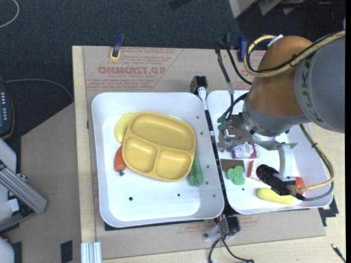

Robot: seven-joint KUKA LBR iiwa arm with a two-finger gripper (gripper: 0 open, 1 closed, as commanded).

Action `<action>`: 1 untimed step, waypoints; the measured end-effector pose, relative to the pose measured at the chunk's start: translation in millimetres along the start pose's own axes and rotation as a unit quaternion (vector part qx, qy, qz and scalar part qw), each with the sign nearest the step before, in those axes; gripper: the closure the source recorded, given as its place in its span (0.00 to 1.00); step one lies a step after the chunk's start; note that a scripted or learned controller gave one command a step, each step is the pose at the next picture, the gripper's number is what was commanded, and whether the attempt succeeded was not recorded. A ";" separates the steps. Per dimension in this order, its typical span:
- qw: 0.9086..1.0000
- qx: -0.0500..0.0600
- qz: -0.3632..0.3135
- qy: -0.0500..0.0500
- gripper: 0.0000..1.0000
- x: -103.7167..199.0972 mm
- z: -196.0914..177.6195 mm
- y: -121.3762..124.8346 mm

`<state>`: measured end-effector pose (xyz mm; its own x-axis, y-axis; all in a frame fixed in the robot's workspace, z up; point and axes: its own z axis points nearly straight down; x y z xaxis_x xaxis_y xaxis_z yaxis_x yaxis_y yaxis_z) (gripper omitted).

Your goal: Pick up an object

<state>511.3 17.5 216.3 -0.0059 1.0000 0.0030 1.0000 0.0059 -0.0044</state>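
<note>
You have 2 shallow white bins side by side on the bench. The arm (285,86) reaches over the right bin (244,199). Its gripper (229,135) hangs close to that bin's left edge, about midway along it. The wrist covers the gripper from above, so you cannot tell whether it is open or closed.

Your pickable objects are spread over both bins. In the right bin, a red and white packet (244,149) lies just beside the gripper, partly under the wrist. Along the left edge, toward the near side, a brown piece (231,165) touches a small green toy (236,175). A thin red stick (250,169) lies just right of those 2. A yellow banana-like piece (276,196) rests near the bin's near edge, and a small orange item (299,183) sits toward the near right corner.

In the left bin (153,201), a yellow tray (159,146) with 3 compartments takes up the middle. A yellow piece (123,126) pokes out from under the tray's far left side. A red-orange vegetable (119,160) touches the tray's left side. A green leafy piece (195,171) lies against the tray's right side, close to the bin's right edge.
</note>
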 end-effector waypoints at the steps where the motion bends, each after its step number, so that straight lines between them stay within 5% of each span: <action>1: 1.000 -0.001 0.002 -0.001 1.00 14.5 0.9 -0.6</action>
